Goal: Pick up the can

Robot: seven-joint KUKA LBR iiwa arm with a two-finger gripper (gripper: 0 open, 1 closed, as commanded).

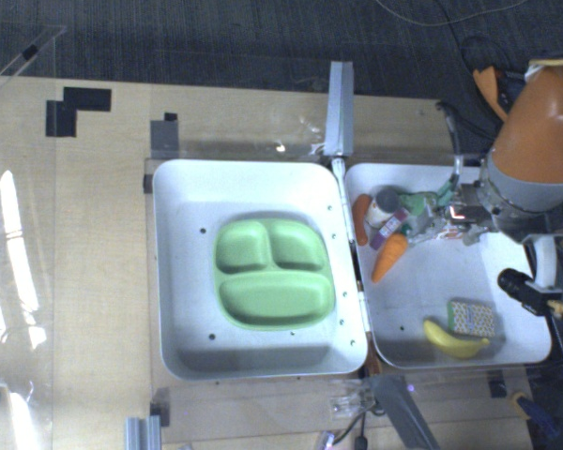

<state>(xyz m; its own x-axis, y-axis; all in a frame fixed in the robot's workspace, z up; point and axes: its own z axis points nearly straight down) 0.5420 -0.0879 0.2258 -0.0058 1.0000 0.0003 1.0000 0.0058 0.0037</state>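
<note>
Worktop: one pale wooden worktop point(75, 251) carrying two shallow white bins side by side.
Left bin: the shallow white plastic bin point(169, 251) on the left holds one thing, a light green three-compartment plastic tray point(272, 272), lying flat near its middle.
Right bin: the shallow white plastic bin point(507, 336) on the right holds the smaller things, clustered at its upper left and lower right.
Arm: one grey arm with an orange band point(544, 125) reaching in from the right over the right bin.
Tool: one two-finger tool point(443, 216) low over the upper part of the right bin, just right of the cluster; whether it is apart or together cannot be told.
Can: one small can with a dark grey top point(388, 202), in the upper left of the right bin; it seems to stand roughly upright, long axis towards the camera, though this is blurred.
Others: one orange carrot point(387, 256), one yellow banana point(453, 341), one patterned grey-green sponge-like block point(473, 318), one reddish-orange oblong item point(360, 218) by the bin's left wall.
</note>
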